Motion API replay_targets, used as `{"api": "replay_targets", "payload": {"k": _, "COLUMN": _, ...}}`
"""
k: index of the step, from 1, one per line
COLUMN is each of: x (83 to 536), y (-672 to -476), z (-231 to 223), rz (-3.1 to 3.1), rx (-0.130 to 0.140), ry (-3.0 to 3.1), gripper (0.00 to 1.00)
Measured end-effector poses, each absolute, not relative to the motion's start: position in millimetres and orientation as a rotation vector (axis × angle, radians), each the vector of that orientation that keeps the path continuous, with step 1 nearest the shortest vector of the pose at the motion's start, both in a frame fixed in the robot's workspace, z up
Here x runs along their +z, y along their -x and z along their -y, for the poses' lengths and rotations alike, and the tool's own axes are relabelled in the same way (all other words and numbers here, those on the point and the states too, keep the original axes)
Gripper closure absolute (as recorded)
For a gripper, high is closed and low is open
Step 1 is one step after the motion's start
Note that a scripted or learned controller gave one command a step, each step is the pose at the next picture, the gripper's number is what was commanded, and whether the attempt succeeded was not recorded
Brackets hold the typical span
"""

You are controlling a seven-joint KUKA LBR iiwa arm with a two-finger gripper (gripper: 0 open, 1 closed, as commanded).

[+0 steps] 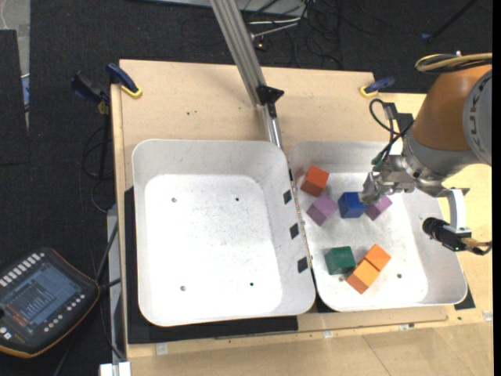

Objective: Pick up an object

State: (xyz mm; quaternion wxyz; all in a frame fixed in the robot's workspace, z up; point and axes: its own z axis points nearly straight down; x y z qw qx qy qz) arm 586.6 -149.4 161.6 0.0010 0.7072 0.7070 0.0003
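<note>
Blue cube (351, 204) just left of the jaws (373, 197); jaw spread indiscernible.

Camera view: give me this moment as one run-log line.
claw low in right bin | between blue cube and purple cube | nothing seen held | left bin untouched

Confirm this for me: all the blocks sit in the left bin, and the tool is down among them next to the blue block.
Wrong bin. The camera view shows the blocks in the right bin, not the left bin. The rest holds: the tool is down among them next to the blue block.
</note>
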Motion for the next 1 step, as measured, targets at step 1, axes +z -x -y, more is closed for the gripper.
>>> {"api": "replay_targets", "payload": {"k": 1, "x": 207.0, "y": -583.4, "z": 144.1, "rz": -2.221, "rx": 0.005, "ry": -2.215, "gripper": 1.00}}
